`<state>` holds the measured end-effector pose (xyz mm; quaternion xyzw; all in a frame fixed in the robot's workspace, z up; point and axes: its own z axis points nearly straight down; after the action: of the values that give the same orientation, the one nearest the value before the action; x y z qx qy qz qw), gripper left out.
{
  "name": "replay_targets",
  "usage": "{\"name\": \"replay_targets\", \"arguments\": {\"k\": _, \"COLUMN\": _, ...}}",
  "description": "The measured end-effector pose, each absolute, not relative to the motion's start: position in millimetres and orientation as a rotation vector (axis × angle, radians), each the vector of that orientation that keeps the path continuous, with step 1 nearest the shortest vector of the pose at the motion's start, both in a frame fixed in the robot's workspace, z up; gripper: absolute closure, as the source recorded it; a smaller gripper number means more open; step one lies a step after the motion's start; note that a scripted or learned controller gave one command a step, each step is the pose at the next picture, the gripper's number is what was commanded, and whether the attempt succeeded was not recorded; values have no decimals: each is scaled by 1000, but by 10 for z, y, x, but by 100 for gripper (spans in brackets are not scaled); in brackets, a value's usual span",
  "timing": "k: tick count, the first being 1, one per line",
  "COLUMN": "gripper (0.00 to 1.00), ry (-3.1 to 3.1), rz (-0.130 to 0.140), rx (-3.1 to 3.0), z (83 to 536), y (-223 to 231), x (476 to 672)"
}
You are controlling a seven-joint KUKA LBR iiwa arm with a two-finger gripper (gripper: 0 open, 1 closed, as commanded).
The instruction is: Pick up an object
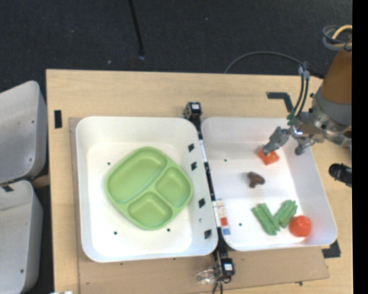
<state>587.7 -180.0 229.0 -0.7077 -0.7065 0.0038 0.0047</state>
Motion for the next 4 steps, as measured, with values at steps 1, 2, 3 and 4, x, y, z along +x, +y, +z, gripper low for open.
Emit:
{"name": "replay_targets", "arguments": {"k": 1, "gripper": 0, "ry": -2224, "rz": 1, "rx": -2221, "z": 2367, "y": -1795, "x": 5903}}
{"name": "replay_targets", "arguments": {"k": 2, "gripper": 0, "ry": -2224, "rz": 5, "rx": -2216, "z": 1808, "y": -1763, "x": 5988}}
{"name": "replay_targets", "arguments": {"k": 3, "gripper": 0, "ry": -2221, "rz": 4, "rx": -2222, "z": 1362, "y": -1838, "x": 6018}}
{"name": "replay_targets", "arguments": {"k": 4, "gripper": 0, "ry": -2216, "rz": 5, "rx": -2226, "z": 988, "y": -1851, "x": 6012}}
